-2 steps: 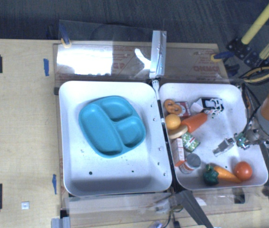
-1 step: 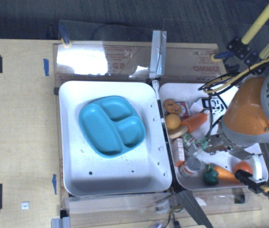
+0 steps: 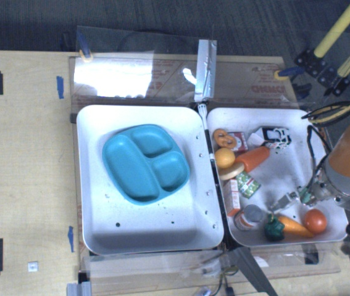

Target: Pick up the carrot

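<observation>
Your gripper hangs unclenched, grasping nothing; the carrot lies just below it, long axis crosswise.

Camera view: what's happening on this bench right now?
The arm reaches in over the right bin, its claw low among the toy food. The carrot lies near the bin's front edge, beside a tomato, not held. The left bin holds a blue divided plate.
</observation>
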Available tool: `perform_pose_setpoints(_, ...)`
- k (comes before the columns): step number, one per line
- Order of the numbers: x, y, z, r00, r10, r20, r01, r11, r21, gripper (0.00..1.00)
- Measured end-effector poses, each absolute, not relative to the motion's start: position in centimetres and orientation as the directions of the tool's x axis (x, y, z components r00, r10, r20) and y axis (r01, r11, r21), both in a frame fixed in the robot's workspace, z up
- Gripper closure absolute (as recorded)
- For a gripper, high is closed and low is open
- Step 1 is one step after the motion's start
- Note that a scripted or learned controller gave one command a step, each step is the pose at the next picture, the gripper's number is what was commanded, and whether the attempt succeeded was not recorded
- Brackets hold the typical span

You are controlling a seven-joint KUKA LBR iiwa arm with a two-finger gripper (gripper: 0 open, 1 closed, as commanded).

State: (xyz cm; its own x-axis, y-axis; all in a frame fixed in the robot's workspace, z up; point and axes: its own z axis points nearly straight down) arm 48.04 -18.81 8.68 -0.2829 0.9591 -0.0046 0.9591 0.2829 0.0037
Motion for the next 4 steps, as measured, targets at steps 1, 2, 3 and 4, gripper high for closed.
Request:
perform_pose_setpoints(1,48.1,-12.2,20.3,0.168,0.986,0.001,0.986,-0.168,0.004,0.00)
perform_pose_setpoints(2,47.9,-5.7,18.4,0.383,0.924,0.001,0.924,-0.383,-0.005,0.00)
perform_pose_setpoints(3,51.9,-13.9,20.9,0.429,0.904,-0.002,0.904,-0.429,0.001,0.00)
perform_pose_setpoints(4,54.7,-11.1,21.1,0.355,0.935,-0.001,0.935,-0.355,0.001,0.00)
